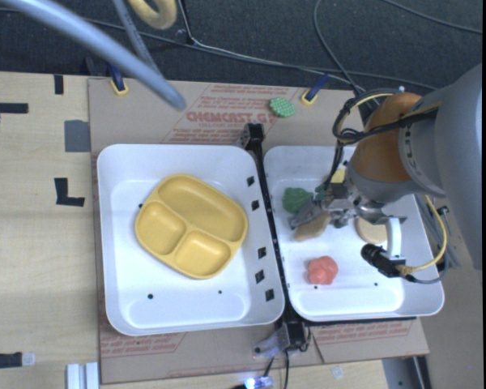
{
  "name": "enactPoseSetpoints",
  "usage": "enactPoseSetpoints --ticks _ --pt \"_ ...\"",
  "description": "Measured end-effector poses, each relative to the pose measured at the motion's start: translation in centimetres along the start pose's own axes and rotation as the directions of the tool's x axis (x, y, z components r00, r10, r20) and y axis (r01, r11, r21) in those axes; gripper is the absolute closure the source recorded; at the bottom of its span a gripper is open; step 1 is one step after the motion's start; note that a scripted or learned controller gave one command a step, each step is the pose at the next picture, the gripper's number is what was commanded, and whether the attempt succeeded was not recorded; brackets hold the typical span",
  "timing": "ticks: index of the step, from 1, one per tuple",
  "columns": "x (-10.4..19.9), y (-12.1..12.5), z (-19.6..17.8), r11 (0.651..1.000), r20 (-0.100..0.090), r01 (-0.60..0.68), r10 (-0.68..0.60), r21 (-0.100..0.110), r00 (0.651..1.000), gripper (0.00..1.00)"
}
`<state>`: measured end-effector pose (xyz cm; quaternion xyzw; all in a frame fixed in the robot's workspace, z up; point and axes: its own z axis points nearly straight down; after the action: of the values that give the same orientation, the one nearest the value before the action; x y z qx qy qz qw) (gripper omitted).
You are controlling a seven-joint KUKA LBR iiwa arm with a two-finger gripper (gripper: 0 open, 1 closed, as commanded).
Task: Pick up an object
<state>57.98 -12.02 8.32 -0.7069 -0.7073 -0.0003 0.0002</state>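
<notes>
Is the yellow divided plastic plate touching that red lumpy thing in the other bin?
Apart. The camera view shows the yellow divided plastic plate in the left white bin and the red lumpy object in the right white bin, rims between them.

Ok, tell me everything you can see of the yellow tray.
The yellow tray is a rounded, plastic-looking dish with three compartments: one long one along its upper edge and two smaller ones below. It lies flat and turned at a slant in the left white bin, resting on the bin's floor. Nothing lies in its compartments.

in the right bin lie a green lump point(296, 198), a tan piece point(310, 230) and a red lump point(322, 271).
</notes>
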Motion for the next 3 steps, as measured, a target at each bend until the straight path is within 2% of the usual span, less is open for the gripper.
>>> enactPoseSetpoints --ticks 1,3 --pt "0.0 0.1 -1.3 1.000 0.003 0.002 -0.002 -0.002 1.000 1.00" --pt "-0.8 0.8 -13.8 1.000 0.002 0.001 -0.001 -0.006 1.000 1.00"
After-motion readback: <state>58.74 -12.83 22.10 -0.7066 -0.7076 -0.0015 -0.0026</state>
